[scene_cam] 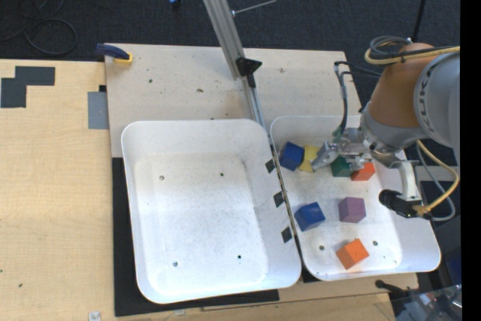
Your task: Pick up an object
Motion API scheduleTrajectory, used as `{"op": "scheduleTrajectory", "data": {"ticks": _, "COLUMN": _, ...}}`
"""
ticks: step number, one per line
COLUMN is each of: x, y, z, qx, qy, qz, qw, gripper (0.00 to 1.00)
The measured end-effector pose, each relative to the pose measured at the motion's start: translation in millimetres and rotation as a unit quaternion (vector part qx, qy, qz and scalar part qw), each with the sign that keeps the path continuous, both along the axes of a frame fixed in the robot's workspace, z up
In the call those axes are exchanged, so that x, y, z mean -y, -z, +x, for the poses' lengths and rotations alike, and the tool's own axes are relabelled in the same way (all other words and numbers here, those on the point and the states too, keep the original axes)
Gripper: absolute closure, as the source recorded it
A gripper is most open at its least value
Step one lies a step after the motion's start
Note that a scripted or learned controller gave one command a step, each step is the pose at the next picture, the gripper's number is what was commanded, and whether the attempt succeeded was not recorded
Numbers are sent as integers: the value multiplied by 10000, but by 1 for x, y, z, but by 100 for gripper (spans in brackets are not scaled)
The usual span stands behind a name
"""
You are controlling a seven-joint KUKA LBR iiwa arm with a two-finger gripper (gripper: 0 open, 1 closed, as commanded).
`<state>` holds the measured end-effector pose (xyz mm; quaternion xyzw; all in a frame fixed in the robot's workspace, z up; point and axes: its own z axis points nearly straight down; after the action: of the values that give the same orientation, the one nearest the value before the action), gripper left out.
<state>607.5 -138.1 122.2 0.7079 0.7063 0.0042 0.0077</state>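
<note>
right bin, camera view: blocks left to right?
Blue block near the divider → lower blue block → purple block. The yellow, green, red and orange blocks overlap these in x, so they are omitted.

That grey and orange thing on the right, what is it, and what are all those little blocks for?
It is a robot arm. One camera looks down on it from above. At its tip is a gripper, a hand with two fingers, down among the blocks in the right bin. That bin holds two blue blocks, a yellow one, a green one, a red one, a purple one and an orange one. The arm should pick one up. I cannot tell whether it holds anything. The left bin sits beside it.
</note>
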Motion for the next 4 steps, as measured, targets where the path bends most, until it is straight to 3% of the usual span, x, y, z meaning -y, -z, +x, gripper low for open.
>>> {"op": "scheduleTrajectory", "data": {"ticks": 1, "x": 3, "y": -10, "z": 0, "qx": 13, "qy": 30, "qz": -10, "qw": 10000, "gripper": 100}}
{"op": "scheduleTrajectory", "data": {"ticks": 2, "x": 4, "y": -71, "z": 8, "qx": -66, "qy": -11, "qz": 20, "qw": 10000, "gripper": 100}}
{"op": "scheduleTrajectory", "data": {"ticks": 3, "x": 5, "y": -82, "z": 8, "qx": -87, "qy": -13, "qz": 26, "qw": 10000, "gripper": 100}}
{"op": "scheduleTrajectory", "data": {"ticks": 4, "x": -43, "y": -76, "z": 2, "qx": -107, "qy": -25, "qz": 38, "qw": 9999, "gripper": 100}}
